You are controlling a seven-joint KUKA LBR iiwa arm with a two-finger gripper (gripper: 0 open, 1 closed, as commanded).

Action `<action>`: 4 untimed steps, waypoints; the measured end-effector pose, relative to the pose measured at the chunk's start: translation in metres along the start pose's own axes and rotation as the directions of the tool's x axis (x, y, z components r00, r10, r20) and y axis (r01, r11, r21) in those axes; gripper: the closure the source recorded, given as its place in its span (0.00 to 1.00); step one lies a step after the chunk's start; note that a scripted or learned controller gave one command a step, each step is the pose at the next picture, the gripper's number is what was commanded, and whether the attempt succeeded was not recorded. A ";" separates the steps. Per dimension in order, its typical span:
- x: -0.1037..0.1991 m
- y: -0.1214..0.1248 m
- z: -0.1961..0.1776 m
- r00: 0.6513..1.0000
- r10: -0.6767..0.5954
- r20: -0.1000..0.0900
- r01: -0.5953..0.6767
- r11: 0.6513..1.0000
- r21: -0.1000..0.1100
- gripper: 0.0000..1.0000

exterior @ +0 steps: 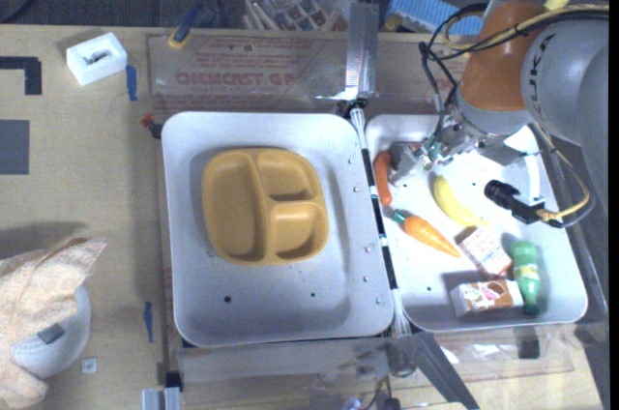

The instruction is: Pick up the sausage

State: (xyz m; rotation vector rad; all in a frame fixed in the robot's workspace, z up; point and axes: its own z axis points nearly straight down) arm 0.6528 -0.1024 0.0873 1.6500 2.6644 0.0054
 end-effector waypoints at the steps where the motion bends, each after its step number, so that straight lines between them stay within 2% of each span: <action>1: -0.002 -0.002 -0.011 1.000 0.002 0.000 -0.002 1.000 0.005 1.00; 2: -0.001 0.017 -0.113 0.987 -0.161 -0.001 0.161 0.987 0.001 1.00; 3: 0.052 0.043 -0.099 0.947 -0.320 -0.006 0.321 0.947 0.004 1.00; 4: 0.084 0.016 -0.099 0.779 -0.626 -0.006 0.627 0.779 0.001 1.00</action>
